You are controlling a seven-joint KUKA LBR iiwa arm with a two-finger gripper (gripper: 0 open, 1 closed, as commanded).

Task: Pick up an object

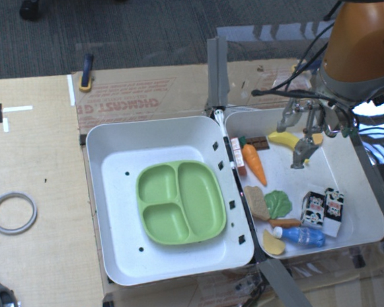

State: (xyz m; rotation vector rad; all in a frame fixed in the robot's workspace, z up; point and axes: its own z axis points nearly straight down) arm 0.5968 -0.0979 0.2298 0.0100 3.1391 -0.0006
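In the camera view, we found the gripper (304, 151) hanging over the far part of the right bin (358, 197), just beside the banana (286, 139); we could not tell how the tool stood, and nothing showed in its hold. We judged the banana, lying flat near the far wall and right of the carrot (253, 164), to be a light, stiff, smooth toy, best taken across its narrow middle, where its curve might let it slip. The green plate (182, 202) sat in the left bin (108, 191).
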